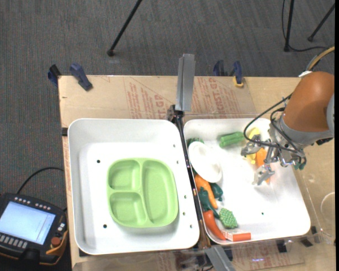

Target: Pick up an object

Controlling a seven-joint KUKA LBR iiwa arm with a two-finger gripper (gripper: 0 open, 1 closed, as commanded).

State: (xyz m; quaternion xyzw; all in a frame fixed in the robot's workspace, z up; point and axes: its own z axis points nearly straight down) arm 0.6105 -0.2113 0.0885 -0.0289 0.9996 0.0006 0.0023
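A brown cardboard-topped desk (pixel 130 97) carries two shallow white plastic bins. The left bin (pixel 82 151) holds a light green divided plastic tray (pixel 142 192). The right bin (pixel 282 208) holds toy food crowded along its left wall: a white round plate (pixel 206 161), a green cylinder (pixel 231 139), an orange carrot-like piece (pixel 203 186). The grey arm's jaws (pixel 264 175) hang over the bin's right half, beside a small orange and yellow item (pixel 256 153); whether they are parted or closed cannot be told. A good pick likely means centring over one separate item before descending.
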